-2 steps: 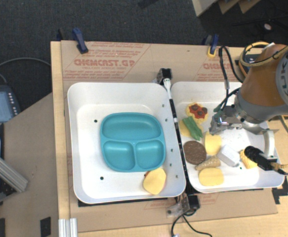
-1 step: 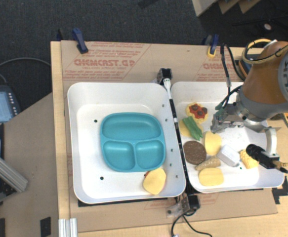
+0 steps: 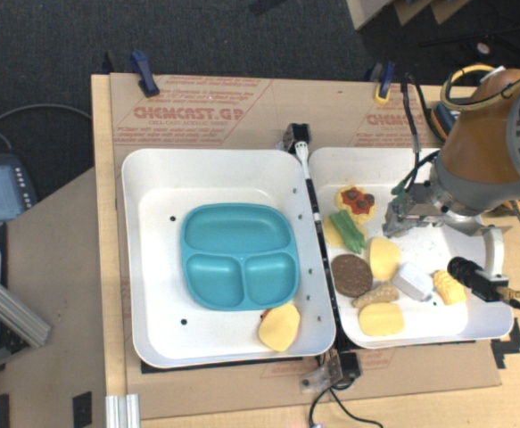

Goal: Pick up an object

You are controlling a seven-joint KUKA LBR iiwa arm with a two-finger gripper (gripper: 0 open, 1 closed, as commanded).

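**Gripper over a crowded right bin**

The gripper (image 3: 400,214) hangs over the right bin (image 3: 474,328); its pincer state cannot be told. Below it lie a smooth yellow piece (image 3: 383,259), a brown disc (image 3: 352,275) and a green pod (image 3: 349,230). Left bin: glossy teal tray (image 3: 239,255)

Grey arm (image 3: 474,181) with orange band (image 3: 487,141) and black cables.

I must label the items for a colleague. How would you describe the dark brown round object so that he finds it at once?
Look in the right bin, at its left wall near the divider. The brown disc lies there, flat and dark, the only brown round piece among yellow neighbours.
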